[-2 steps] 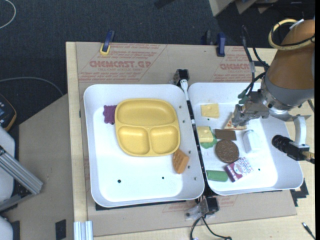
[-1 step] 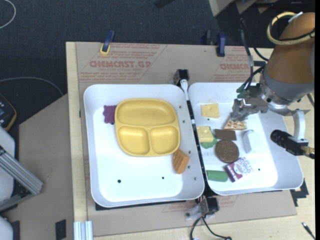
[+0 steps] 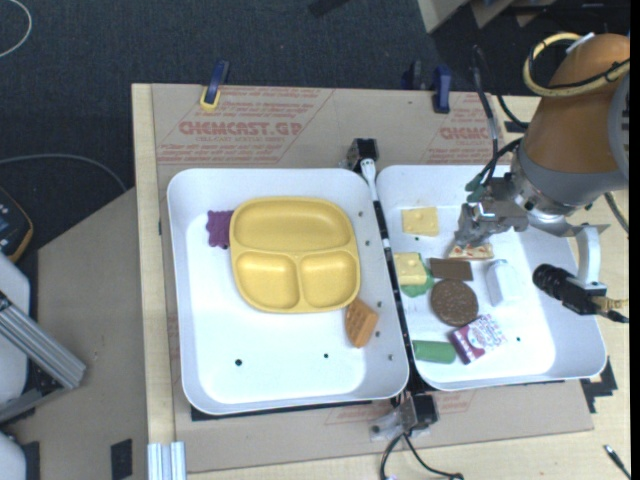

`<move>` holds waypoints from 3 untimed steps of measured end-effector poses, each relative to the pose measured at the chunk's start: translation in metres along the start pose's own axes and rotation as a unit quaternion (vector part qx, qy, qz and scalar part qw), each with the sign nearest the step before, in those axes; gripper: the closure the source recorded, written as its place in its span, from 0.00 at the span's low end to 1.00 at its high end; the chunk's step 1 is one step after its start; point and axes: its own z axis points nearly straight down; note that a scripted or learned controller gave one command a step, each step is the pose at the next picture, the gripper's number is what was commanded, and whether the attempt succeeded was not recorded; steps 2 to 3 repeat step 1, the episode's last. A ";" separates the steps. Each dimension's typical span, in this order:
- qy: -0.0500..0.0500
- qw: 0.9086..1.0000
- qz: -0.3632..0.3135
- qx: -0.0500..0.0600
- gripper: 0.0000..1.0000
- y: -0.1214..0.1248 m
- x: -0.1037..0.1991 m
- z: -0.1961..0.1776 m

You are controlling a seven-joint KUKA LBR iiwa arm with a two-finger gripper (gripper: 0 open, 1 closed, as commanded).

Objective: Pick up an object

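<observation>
My gripper [image 3: 477, 232] hangs over the upper middle of the right bin [image 3: 560, 360], right above a small pale toast-like slice [image 3: 474, 252]. Around it lie a yellow cheese square [image 3: 420, 220], a yellow block [image 3: 409, 268], a dark brown bar [image 3: 449, 267], a round brown cookie [image 3: 455, 302], a green piece [image 3: 433, 350], a pink and white packet [image 3: 478, 336] and a whitish stick [image 3: 495, 282]. Whether the gripper touches the slice cannot be made out.
The left bin [image 3: 200, 348] holds a yellow divided plate [image 3: 295, 253], a purple piece [image 3: 217, 227] at its left and a tan cracker [image 3: 361, 322] at its lower right. A black ridge [image 3: 380, 230] separates the bins. The arm's orange band [image 3: 585, 63] rises at the right.
</observation>
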 end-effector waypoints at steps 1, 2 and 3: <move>0.000 1.000 0.000 -0.003 1.00 -0.007 -0.002 -0.018; 0.000 1.000 0.000 -0.003 1.00 -0.007 -0.002 -0.018; 0.000 1.000 0.000 -0.003 1.00 -0.007 -0.002 -0.018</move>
